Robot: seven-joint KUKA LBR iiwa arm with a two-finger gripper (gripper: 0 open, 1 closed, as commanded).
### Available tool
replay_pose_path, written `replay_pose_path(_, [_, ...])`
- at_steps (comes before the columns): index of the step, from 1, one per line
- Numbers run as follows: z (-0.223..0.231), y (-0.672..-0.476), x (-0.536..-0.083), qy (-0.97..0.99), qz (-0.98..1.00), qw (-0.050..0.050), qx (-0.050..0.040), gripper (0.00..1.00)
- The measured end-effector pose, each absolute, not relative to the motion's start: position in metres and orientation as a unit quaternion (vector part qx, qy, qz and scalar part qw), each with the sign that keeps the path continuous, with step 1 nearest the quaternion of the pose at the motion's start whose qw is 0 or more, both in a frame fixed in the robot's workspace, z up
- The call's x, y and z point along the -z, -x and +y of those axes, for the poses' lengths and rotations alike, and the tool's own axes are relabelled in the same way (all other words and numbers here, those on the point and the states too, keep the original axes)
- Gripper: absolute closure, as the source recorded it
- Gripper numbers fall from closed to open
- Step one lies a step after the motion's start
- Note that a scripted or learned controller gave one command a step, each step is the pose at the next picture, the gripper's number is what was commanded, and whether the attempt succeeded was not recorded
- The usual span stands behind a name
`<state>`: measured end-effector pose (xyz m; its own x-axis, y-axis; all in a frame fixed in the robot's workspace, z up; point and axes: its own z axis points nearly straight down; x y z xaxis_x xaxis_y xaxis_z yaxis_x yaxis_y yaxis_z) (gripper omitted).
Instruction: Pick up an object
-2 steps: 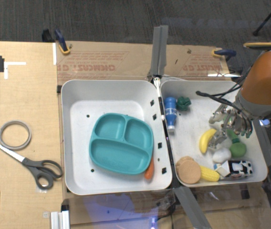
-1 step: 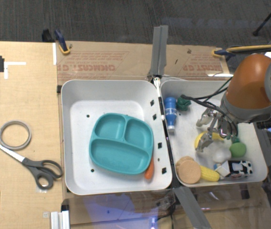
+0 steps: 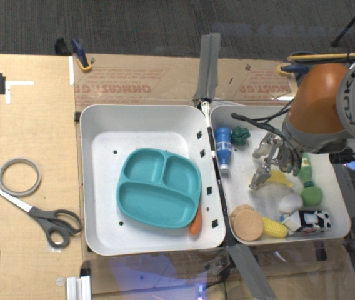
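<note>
My gripper (image 3: 260, 167) hangs over the middle of the right bin (image 3: 337, 186), open, with nothing between its fingers. Just right of it lies a yellow banana-shaped toy (image 3: 282, 179). A blue bottle (image 3: 223, 146) lies to its left along the bin's wall, with a dark green toy (image 3: 240, 135) beside the bottle. Below the gripper are a white lump (image 3: 288, 202), a tan round disc (image 3: 247, 224), a yellow corn cob (image 3: 274, 228) and a black-and-white toy car (image 3: 314, 220). A green ball (image 3: 312, 195) lies at the right.
The left bin (image 3: 96, 167) holds a teal divided plate (image 3: 160, 188) and an orange carrot (image 3: 195, 224) at the plate's lower right. Scissors (image 3: 43, 217) and a tape roll (image 3: 19, 175) lie on the bench to the left of the bins.
</note>
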<state>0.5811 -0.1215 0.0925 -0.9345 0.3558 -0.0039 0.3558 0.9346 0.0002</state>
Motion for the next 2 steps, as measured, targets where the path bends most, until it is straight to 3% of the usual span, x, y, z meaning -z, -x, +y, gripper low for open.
replay_pose_path(1, [-0.121,-0.583,-0.103,-0.179,0.984,0.004,0.0008,1.00])
replay_pose_path(2, [-0.086,-0.622,-0.193,-0.162,0.987,0.003,0.0002,1.00])
